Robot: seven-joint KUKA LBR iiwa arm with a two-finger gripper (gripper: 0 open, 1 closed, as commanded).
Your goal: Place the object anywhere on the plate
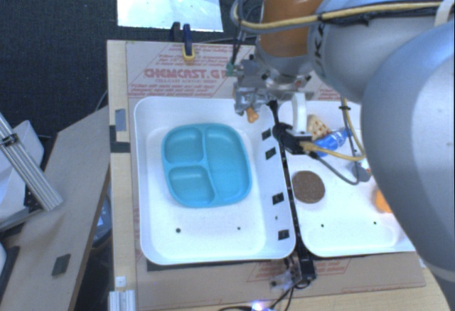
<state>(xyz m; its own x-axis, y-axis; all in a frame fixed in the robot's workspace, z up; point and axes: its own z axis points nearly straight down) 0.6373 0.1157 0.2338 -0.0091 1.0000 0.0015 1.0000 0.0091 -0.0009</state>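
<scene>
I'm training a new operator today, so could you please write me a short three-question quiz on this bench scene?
1. True or false: the blue plate lies in the left bin.
2. How many compartments does the plate have?
3. Which thing lies in the right bin? A) a round brown cookie B) a green cup C) a red spoon

Key:
1. True.
2. Three.
3. A; the cookie lies near the divider between the bins. The gripper hangs over the left bin's far right corner, with a small orange object at its tip.
</scene>
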